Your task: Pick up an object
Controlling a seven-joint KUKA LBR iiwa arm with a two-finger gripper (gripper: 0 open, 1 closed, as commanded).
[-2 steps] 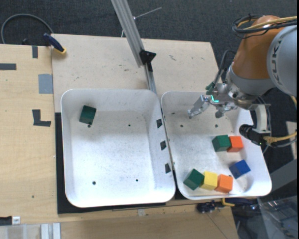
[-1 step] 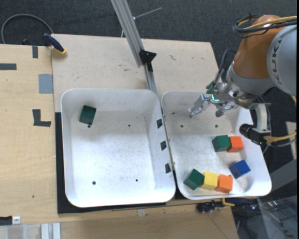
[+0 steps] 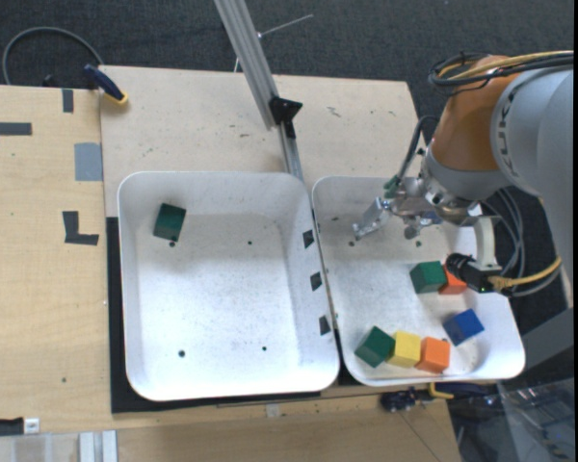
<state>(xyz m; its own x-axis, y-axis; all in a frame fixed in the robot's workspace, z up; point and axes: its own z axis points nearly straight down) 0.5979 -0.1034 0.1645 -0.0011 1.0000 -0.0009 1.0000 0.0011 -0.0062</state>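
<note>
Pale wood tabletop (image 3: 222, 114) carries two white bins; the tool (image 3: 369, 225) hangs over the right bin (image 3: 358, 287), its finger state impossible to tell. The search-and-approach step seems underway, with the green cube (image 3: 428, 277) just right of the tool; next it must descend squarely over a block

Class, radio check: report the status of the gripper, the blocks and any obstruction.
Gripper over right bin, nothing between fingers. Blocks clustered at near edge, untouched; one green block in left bin. No obstruction.
</note>
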